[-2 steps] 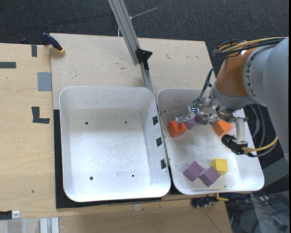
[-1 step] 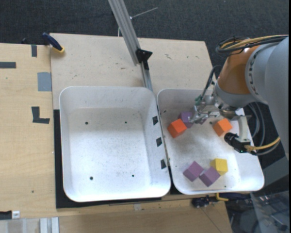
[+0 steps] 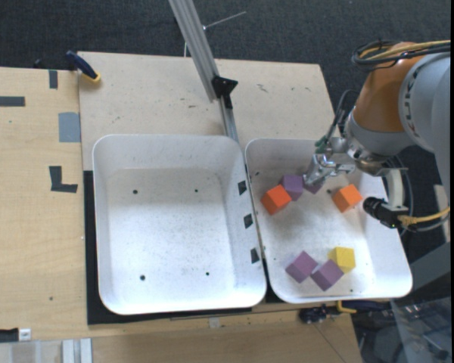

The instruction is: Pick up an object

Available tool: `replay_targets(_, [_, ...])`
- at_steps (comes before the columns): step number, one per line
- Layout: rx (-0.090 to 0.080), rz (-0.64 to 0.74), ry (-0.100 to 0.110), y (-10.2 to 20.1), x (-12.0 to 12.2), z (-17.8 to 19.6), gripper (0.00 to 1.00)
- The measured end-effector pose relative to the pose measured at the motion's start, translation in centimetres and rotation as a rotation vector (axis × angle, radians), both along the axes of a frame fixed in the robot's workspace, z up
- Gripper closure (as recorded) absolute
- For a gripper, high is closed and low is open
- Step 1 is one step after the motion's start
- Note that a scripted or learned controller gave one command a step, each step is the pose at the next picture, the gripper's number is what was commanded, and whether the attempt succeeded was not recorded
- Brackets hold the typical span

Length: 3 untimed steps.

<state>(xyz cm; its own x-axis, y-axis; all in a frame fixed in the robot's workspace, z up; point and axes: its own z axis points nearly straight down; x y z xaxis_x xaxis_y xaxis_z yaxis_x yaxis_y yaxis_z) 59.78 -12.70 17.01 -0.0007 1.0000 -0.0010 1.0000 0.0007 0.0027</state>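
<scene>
In the camera view I see the grey arm with the orange band (image 3: 397,97) reaching in from the right of the frame, with its jaws (image 3: 318,174) low over the right-hand shallow white bin (image 3: 393,274), in that bin's upper part. They sit just beside, perhaps touching, a small purple cube (image 3: 293,185); I cannot tell whether they are released or clenched, and I see nothing between them.

Every candidate rests on the bin floor: an orange cube (image 3: 276,198) just left of that purple one, another orange cube (image 3: 347,197) right of the jaws, and lower in the frame a yellow cube (image 3: 343,258) with two more purple cubes (image 3: 313,269).

I judge the approach made; the grasp and lift remain. The left-hand white bin (image 3: 106,157) on the counter (image 3: 151,97) plays no part.
</scene>
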Motion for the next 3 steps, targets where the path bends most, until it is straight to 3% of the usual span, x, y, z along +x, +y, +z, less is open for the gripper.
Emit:
replay_targets(2, [-0.001,0.000,-0.003,-0.9,0.3,10.2,1.00])
replay_targets(3, [0.000,0.001,0.000,-0.9,0.4,12.9,1.00])
